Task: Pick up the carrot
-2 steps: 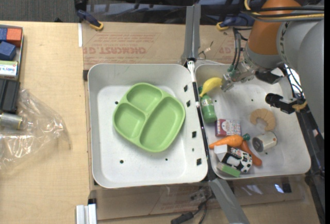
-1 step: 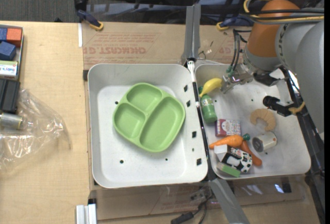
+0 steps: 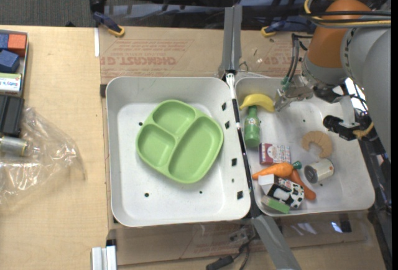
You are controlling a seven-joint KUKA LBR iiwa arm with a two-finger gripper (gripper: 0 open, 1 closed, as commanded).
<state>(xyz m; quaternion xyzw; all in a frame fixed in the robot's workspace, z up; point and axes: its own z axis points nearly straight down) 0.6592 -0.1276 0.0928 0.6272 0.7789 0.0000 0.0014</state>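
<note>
1. Toward the right white bin's (image 3: 364, 197) near-left part, we saw the small orange carrot w/ green top (image 3: 278, 170), betw. a pink packet (image 3: 274, 153) & a black-white cow toy (image 3: 287, 193).
2. Our two-finger gripper (image 3: 282, 102) hovered by the yellow banana (image 3: 257, 101); finger gap: can't tell.
3. We judged a steep descent best, closing across the carrot's width to avoid neighbours.

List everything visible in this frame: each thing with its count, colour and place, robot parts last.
Bins: 2, white, side by side on the bench.
Divided plate: 1, green, left bin.
Banana: 1, yellow, right bin, far left corner.
Bottle: 1, green, right bin, below the banana.
Small packet: 1, red and white, right bin, middle.
Carrot: 1, orange, right bin, near side.
Black-and-white toy: 1, right bin, near edge.
Croissant: 1, tan, right bin, right side.
Plastic bag: 1, clear, bench, left.
Arm: 1, grey with orange band.
Gripper: 1, beside the banana.
</note>
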